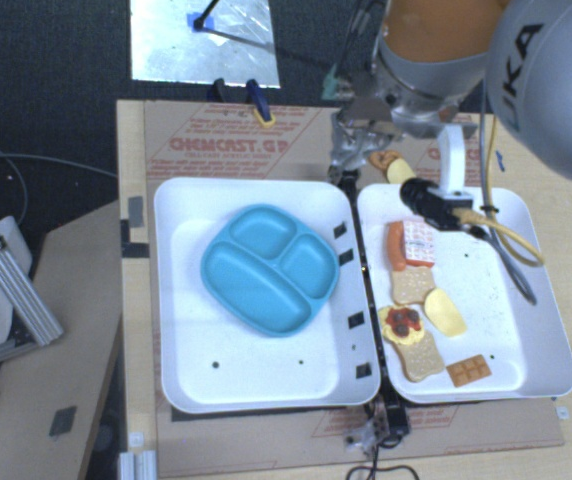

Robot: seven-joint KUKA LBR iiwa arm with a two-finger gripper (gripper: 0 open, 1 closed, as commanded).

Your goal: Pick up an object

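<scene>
1. Gripper (351,158) hung over the far rim between the bins; fingers' state: cannot tell
2. Toy food lay in the right bin (541,298); nearest, the red-and-white packet (411,243)
3. Best: centre over one piece clear of neighbours, descend straight
</scene>
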